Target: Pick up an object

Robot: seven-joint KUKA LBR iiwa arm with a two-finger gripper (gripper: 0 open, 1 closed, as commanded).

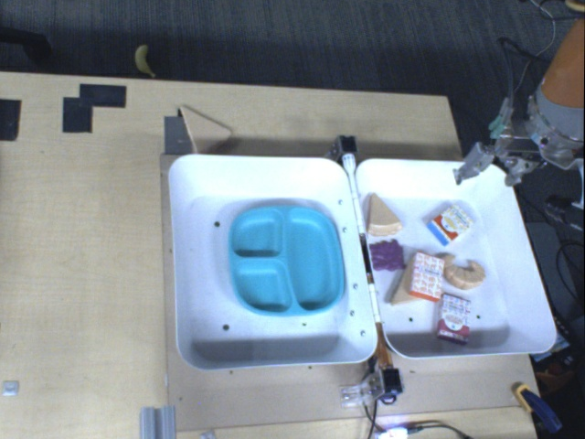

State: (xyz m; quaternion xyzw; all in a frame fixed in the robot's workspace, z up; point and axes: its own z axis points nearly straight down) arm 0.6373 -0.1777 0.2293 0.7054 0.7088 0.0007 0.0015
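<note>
- Camera view: our gripper (484, 165) hangs over the right bin (528, 273) at its one o'clock corner, fingers apart, gripping nothing.
- Blue tray (285, 259) fills the left bin (187, 273).

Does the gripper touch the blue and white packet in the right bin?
Apart. The camera view shows bare bin floor between the gripper and the blue and white packet.

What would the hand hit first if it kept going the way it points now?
The hand sits at the right white bin's upper right corner, pointing down and left. Continuing that way, it would probably meet the small white packet with blue and red print first, though its height above the bin is unclear.
</note>
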